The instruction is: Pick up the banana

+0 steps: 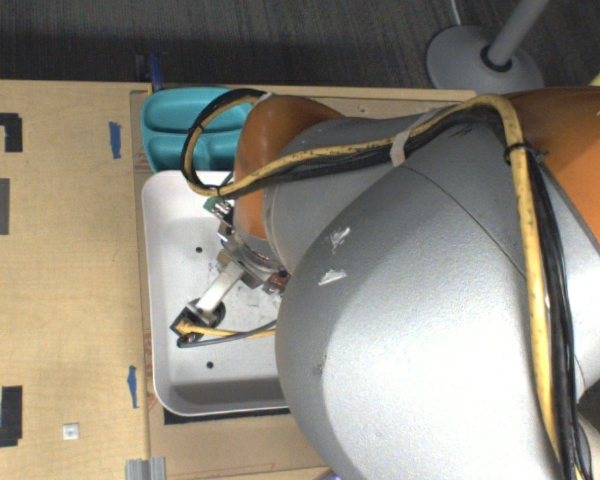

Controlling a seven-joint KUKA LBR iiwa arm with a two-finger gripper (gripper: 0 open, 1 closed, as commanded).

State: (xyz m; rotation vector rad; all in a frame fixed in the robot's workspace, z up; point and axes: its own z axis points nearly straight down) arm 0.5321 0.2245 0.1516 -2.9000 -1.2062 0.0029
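Dark carpet runs along the top of the frame, with a grey stand base (470, 58) on it. Below is the tan bench (60, 268), with black and blue tape marks.

White bin (165, 268) sits left of the arm (430, 318), which comes in from the right and covers most of what I want to see. Orange band (270, 133) hangs over the bin's far end. Teal moulded thing (180, 118) lies just past the far rim; touching it or not, I can't say.

Gripper (238, 256) is low over the middle of the bin. Open or closed: I cannot tell, since wrist hardware hides it from this angle. I see nothing held.

Banana: cannot place it. The bare stretch of bin floor carries a couple of small dark specks (198, 250) and little else. My guess is that the fruit lies under the arm's bulk, toward the bin's right side or in the neighbouring bin.

Step in hand, as I read it: the approach to the grasp, pick not yet made.

Notes for doing it well:
- Set the jaws across the fruit's narrow width, near the middle of its curve, not at a tip.
- Come down straight; a curved fruit will likely roll if nudged from one side.
- Stay off the bin wall and floor.
- Close firmly but not hard, as the skin should bruise easily.
- Lift straight up, then confirm from a clearer view before logging success.
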